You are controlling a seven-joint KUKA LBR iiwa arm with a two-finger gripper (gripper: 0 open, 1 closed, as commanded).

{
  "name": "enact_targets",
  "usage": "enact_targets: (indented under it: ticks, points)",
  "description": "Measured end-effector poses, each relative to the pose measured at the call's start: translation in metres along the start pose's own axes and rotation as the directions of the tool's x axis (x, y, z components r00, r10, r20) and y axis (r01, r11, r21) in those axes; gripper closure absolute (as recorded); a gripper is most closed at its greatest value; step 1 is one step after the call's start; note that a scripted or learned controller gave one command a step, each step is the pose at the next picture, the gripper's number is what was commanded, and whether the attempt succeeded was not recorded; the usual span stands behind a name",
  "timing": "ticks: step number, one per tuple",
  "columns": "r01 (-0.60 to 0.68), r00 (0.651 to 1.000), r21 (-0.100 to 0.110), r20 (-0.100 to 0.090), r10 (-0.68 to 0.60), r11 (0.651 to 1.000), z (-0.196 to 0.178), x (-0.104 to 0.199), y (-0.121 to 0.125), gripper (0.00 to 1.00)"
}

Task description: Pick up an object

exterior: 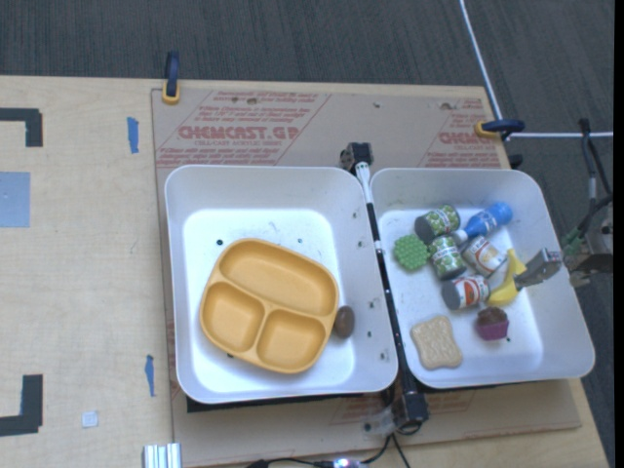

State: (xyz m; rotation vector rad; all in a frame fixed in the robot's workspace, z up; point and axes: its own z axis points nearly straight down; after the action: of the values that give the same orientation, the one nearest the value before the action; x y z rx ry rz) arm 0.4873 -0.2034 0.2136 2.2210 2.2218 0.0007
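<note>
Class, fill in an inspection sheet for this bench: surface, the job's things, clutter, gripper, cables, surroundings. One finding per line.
Surface: wooden bench with a printed board under two white bins.
Job's things: right bin holds small cans, a blue bottle, a green piece, a toast slice, a purple piece. Left bin holds a yellow divided tray and a brown piece.
Clutter: blue tape marks.
Gripper: gripper at the right bin's edge; state unclear.
Cables: black cables at the front edge.
Surroundings: dark carpet.

two white bins on a bench

left bin holds a yellow divided plastic tray; right bin holds small toy foods.
</note>
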Motion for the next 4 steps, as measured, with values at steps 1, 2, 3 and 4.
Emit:
enact_targets:
  ticks: [1,2,3,4]
  points:
    - [0.002,1.000,-0.018,-0.001,-0.002,1.000,0.104,0.011,0.038,0.00]
    - [0.000,1.000,-0.022,0.003,0.000,1.000,0.104,0.017,0.041,0.00]
    - [0.000,1.000,-0.023,0.003,0.000,1.000,0.105,0.021,0.044,0.00]
    - [0.000,1.000,-0.024,0.004,0.000,1.000,0.105,0.022,0.044,0.00]
